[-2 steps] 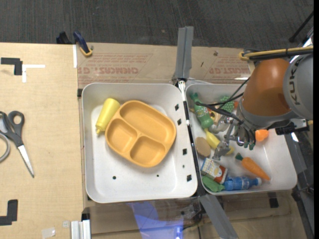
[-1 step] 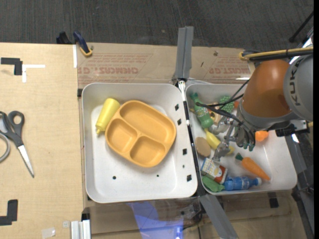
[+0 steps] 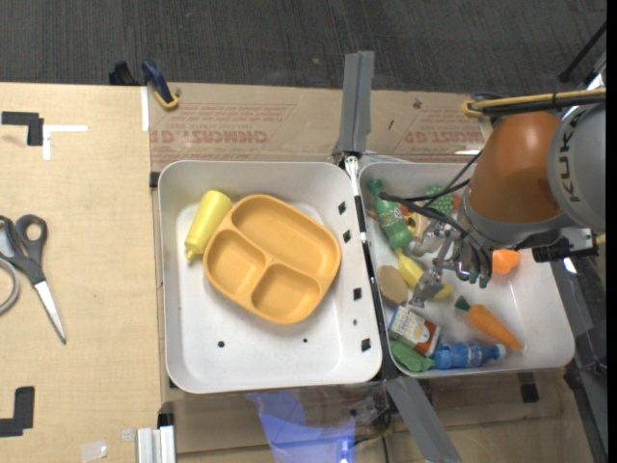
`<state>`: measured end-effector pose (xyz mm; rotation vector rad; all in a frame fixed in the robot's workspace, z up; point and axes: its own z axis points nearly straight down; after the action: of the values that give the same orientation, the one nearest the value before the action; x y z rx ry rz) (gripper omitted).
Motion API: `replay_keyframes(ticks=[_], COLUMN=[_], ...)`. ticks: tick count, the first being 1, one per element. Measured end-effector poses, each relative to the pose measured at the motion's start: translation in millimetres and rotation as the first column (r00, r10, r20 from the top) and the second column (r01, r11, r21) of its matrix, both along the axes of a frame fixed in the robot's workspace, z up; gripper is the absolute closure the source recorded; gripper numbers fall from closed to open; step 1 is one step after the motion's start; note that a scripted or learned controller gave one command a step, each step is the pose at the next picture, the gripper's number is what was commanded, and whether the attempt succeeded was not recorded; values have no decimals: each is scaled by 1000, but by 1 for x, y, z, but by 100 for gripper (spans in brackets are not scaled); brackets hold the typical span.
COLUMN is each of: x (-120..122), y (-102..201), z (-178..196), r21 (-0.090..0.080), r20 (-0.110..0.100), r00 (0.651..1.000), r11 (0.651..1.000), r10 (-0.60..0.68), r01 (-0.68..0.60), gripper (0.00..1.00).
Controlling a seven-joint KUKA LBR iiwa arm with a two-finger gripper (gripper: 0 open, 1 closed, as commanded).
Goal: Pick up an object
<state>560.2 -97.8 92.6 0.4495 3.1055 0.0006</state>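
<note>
- Your left bin (image 3: 183,355) holds a yellow divided plate (image 3: 273,257) — a yellow bottle (image 3: 206,221) touches it.
- Your gripper (image 3: 445,276) hangs over the right bin's (image 3: 549,350) clutter — its grip you cannot tell.
- A toy carrot (image 3: 492,324) lies near it, a blue bottle (image 3: 467,356) below.

Arm (image 3: 521,177) reaches leftward, claw (image 3: 439,276) pointing down.

White left bin (image 3: 193,355) carries an orange-yellow divided plate (image 3: 272,258) and a paler yellow bottle (image 3: 205,221) at its far left. White right bin (image 3: 540,340) is a jumble: green bottle (image 3: 390,222), orange carrot (image 3: 492,325), blue bottle (image 3: 465,356), a red-and-white packet (image 3: 415,328). The arm (image 3: 525,177) shows grey with an orange band. Grey-handled scissors (image 3: 34,268) lie on the tan bench (image 3: 77,355).
</note>
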Motion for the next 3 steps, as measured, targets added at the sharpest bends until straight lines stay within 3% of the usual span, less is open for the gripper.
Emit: replay_keyframes(ticks=[2, 3], x=[11, 2], y=[-4, 1], z=[0, -1], r21=[0, 1], r20=[1, -3], r00=[996, 995], r11=[996, 995], r10=[-88, -103], r01=[88, 103], gripper=[0, 0])
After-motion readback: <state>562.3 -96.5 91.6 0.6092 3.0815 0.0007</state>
